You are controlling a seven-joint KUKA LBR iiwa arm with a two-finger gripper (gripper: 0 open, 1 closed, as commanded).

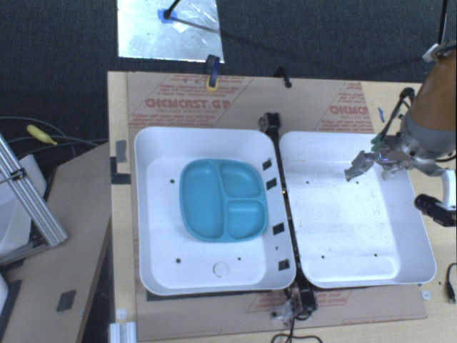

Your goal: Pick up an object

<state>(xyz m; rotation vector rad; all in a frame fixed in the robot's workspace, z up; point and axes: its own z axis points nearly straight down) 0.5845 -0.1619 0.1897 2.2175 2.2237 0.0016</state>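
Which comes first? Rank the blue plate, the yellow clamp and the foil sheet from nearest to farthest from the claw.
1. Blue plate, in the left bin, left of the claw.
2. Yellow clamp, at the bench's far edge, up and left.
3. Foil sheet, on the floor beyond the bench, farthest left.

Two bins sat side by side on bench [178, 95]. Left bin [153, 156] held divided plate [223, 199], roughly centred; small disc [221, 269] lay in front of plate near front wall. Right bin [400, 263] lay just beside it. Gripper [357, 168] hung over right bin's rear part, arm [432, 120] entering from right.
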